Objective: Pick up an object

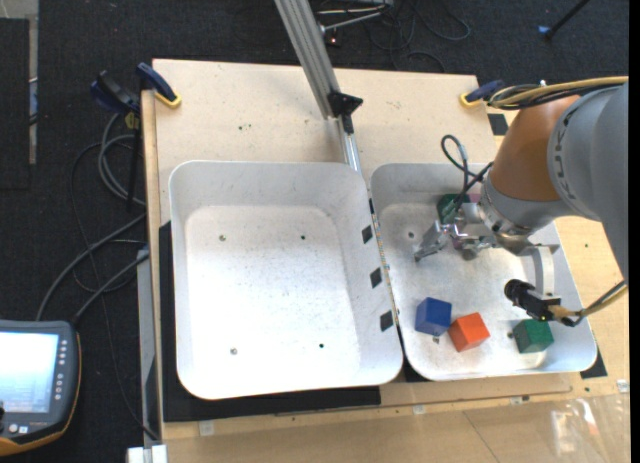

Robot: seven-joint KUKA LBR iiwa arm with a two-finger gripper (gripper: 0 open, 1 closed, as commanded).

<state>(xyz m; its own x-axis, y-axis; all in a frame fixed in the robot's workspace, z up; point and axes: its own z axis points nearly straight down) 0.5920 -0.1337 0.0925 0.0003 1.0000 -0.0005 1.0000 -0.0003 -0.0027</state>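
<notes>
Over right bin [575, 356], fingers [428, 247] state unclear, blue block [433, 316], orange block [468, 331] below them

A pale wooden table [260, 101] stands on dark floor, its top speckled with small marks. Two shallow white bins sit directly on it, side by side and touching along their inner edges: the left bin [200, 251] larger, the right bin [400, 186] smaller. A dark mat [270, 399] shows under their near edges. Blue-and-yellow clamps grip the far left corner [155, 84] and far right corner [482, 93]
</notes>
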